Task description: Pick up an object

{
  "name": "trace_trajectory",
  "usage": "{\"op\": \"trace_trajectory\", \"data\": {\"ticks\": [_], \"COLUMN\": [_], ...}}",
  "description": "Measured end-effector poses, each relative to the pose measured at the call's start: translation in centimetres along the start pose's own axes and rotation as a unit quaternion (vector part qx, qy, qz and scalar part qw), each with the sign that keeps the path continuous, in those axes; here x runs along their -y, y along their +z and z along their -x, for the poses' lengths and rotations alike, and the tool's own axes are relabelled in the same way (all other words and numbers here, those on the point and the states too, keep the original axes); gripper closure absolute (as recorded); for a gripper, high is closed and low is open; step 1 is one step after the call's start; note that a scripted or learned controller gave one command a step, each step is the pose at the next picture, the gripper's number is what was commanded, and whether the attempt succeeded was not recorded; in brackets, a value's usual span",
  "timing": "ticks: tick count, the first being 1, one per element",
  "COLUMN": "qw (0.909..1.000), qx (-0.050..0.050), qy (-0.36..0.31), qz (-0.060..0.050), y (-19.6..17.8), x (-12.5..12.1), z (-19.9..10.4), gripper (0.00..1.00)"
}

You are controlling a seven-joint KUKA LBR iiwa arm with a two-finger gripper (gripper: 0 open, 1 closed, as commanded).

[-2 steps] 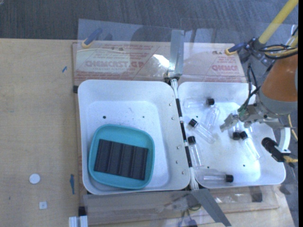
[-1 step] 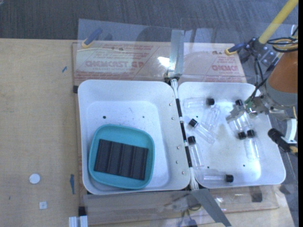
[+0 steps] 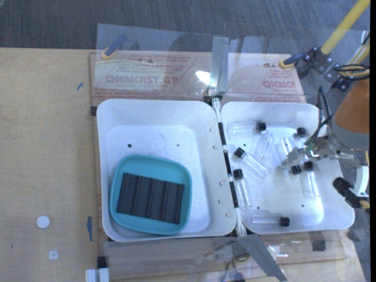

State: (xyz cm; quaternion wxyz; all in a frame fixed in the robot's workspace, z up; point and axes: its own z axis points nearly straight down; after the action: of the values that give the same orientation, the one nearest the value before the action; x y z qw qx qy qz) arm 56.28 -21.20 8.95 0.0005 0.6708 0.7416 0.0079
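Note:
Several clear vials with black caps lie scattered in the right bin (image 3: 335, 216). One vial (image 3: 254, 165) rests near the bin's left wall, another (image 3: 267, 219) lies along the front edge, and a third (image 3: 309, 185) lies at centre right. My gripper (image 3: 299, 157) is down in the right bin's right half, reaching in from the right. It sits just above two black caps (image 3: 296, 170), close to the third vial's capped end. Whether any vial is in its grasp is too small to make out.
The left bin (image 3: 117, 116) holds a teal tray (image 3: 124, 175) carrying a black ribbed block (image 3: 150, 197). A plastic sheet with red print (image 3: 135, 78) lies behind both bins. A yellow pole (image 3: 349, 16) and cables stand at the back right. The arm's orange band (image 3: 355, 113) overhangs the right bin's edge.

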Motion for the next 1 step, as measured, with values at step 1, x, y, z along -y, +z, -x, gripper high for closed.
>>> {"op": "trace_trajectory", "data": {"ticks": [1], "qw": [1.0], "qx": [0.002], "qy": [0.0], "qz": [-0.002], "y": [-0.81], "x": [0.13], "z": [0.19], "gripper": [1.0]}}
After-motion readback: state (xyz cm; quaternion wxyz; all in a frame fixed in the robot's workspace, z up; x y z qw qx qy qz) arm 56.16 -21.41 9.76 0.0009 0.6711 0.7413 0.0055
